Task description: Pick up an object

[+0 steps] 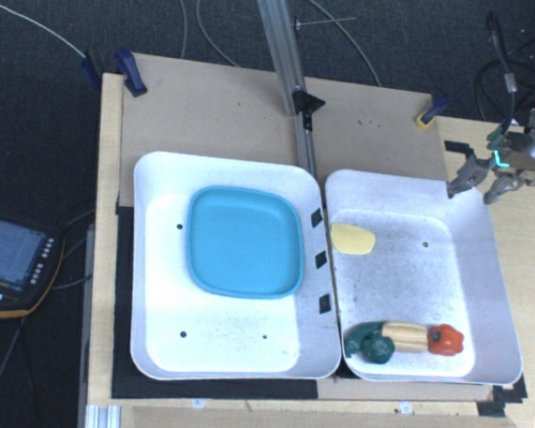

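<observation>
In the right bin [460, 265] a yellow flat piece [352, 239] lies near the back left corner. Along the front wall sit a dark green lump [370, 344], a tan cylinder [405, 337] and a red tomato-like piece [445, 339], touching in a row. My gripper [482, 182] hangs over the bin's back right corner, fingers spread open and nothing between them, far from all the objects.
The left bin [154, 273] holds a blue square plate [245, 242]. A metal pole [284, 45] slants down from the top to the gap between the bins. Blue clamps [131, 71] sit at the bench's back corners. A pendant [4, 260] lies at the left.
</observation>
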You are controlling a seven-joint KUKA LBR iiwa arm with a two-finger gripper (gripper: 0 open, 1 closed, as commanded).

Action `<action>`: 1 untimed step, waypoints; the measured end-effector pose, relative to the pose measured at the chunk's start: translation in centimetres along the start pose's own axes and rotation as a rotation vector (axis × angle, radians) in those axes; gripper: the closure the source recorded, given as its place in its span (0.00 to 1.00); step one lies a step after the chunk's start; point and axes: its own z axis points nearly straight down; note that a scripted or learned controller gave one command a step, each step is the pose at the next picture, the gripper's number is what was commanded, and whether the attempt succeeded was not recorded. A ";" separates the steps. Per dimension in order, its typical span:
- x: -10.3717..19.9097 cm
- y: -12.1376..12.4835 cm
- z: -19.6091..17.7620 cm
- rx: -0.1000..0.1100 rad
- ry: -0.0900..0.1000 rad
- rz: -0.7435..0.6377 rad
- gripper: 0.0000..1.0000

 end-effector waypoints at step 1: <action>0.0 0.0 0.0 0.000 0.000 0.000 0.00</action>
